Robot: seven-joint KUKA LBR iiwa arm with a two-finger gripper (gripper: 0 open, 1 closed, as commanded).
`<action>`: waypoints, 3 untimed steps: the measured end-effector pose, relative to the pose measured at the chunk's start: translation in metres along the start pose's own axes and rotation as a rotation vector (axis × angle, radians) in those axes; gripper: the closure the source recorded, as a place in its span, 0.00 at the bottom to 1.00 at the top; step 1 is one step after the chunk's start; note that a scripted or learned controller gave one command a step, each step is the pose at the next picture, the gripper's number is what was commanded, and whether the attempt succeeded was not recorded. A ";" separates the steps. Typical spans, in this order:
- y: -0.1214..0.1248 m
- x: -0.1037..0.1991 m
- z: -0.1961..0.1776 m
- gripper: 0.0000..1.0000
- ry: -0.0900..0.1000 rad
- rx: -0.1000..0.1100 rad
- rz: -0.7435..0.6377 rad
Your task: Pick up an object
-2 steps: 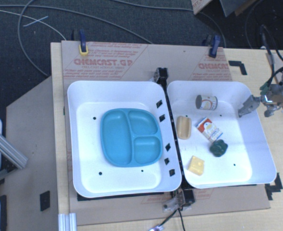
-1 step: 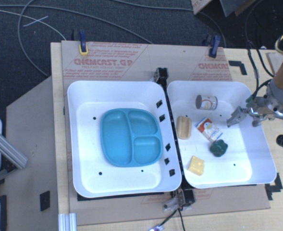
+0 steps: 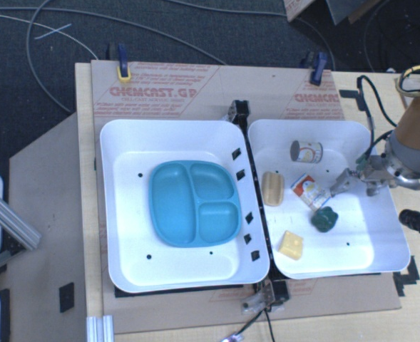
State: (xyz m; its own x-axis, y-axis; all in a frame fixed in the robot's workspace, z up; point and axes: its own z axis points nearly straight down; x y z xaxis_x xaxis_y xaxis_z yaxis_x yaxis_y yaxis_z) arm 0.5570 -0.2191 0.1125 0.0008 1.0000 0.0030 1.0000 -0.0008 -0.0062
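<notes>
1. Two shallow white bins sit side by side on the bench: the left bin (image 3: 117, 191) and the right bin (image 3: 381, 248), meeting along a dark centre seam.
2. The left bin holds a blue compartment plate (image 3: 195, 203), lying flat near its middle, with three sections facing up.
3. The arm (image 3: 413, 137) comes in over the right edge of the right bin, its grey wrist low above the bin floor.
4. The gripper (image 3: 336, 187) points toward the bin's middle. It is small and partly blurred, so I cannot tell whether it is parted or closed, nor whether anything is in its grasp.
5. A red and white packet (image 3: 306, 189) lies near the centre of the right bin, just beside the gripper's tip; they may be touching, but the view is too coarse to be sure.
6. A dark green object (image 3: 324, 219) rests just below the packet, toward the bin's near edge, close under the gripper.
7. A small tin can (image 3: 306, 151) lies on its side toward the far edge of the right bin.
8. A tan oblong piece (image 3: 272, 189) lies by the bin's left edge, next to the seam.
9. A pale yellow block (image 3: 292, 245) sits near the bin's near-left corner.
</notes>
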 end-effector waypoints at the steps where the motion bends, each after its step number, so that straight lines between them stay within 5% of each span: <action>1: 0.003 0.002 0.023 0.00 0.005 -0.007 -0.004; 2: 0.005 0.001 0.011 1.00 -0.002 -0.016 -0.004; 3: 0.010 0.011 -0.042 1.00 -0.004 -0.011 -0.003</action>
State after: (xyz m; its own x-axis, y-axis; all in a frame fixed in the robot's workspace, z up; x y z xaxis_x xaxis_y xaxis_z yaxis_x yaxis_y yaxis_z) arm 0.5669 -0.2083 0.1543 -0.0019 1.0000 -0.0014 1.0000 0.0019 0.0053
